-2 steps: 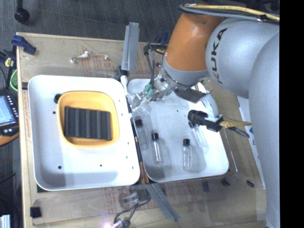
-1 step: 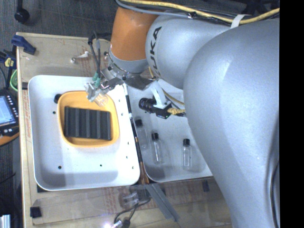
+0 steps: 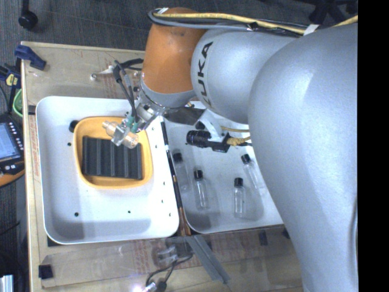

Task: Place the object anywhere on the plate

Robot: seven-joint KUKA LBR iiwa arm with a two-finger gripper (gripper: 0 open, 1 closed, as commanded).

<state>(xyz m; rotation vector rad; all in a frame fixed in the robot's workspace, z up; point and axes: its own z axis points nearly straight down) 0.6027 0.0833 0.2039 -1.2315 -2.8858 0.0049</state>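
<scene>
The gripper (image 3: 129, 128) hung directly over the upper right corner of the yellow plate (image 3: 87, 130) in the left bin (image 3: 55, 212), its fingers closed on a small clear vial (image 3: 119, 134) lying crosswise.

The arm (image 3: 285, 102) covers the right bin's (image 3: 213, 224) far and right parts and runs off the picture's right and top edges. At the gripper (image 3: 126, 132), a small clear thing, perhaps a vial (image 3: 117, 131), is too blurred to identify. A handheld device (image 3: 7, 145) is cut by the left edge.
</scene>
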